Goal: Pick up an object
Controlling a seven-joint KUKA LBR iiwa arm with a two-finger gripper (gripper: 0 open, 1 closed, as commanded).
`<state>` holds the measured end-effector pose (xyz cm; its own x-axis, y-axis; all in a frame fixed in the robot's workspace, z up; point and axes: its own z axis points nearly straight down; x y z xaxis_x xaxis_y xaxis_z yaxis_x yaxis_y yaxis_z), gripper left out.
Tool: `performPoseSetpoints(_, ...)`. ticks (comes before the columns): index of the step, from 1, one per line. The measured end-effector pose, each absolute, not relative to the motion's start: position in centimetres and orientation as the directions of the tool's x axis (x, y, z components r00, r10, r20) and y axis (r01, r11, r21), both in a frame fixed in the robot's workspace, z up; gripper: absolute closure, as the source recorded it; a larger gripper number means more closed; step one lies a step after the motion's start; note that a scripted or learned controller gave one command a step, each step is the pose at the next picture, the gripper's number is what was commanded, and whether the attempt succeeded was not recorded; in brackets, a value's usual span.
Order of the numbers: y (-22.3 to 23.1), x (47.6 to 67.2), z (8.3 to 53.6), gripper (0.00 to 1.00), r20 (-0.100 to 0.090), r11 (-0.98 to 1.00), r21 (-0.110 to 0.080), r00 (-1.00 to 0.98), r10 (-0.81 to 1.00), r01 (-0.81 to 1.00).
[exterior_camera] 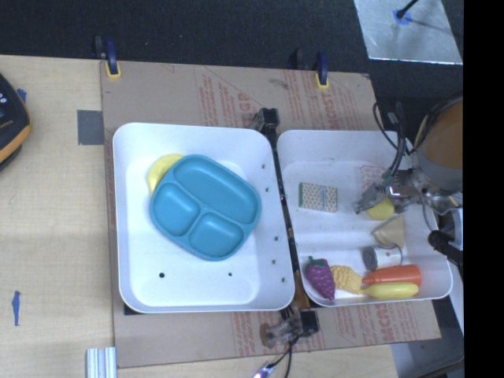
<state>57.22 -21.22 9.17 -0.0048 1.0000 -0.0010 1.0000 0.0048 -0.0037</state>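
The right bin [331,152] has bare floor at its middle; toys crowd its near edge, the purple grapes [319,278] to the yellow banana [391,291].
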Motion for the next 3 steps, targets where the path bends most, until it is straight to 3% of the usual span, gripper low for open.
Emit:
performPoseSetpoints(1,-21.3,57.2,10.2,1.0,-0.003,0.008,-0.005,-0.008,1.0,1.0)
performPoseSetpoints(2,-13.4,59.0,9.2,1.0,0.0,0.006,-0.005,-0.006,1.0,1.0)
performPoseSetpoints(3,-6.4,56.1,19.2,1.0,0.0,0.005,-0.003,-0.005,1.0,1.0)
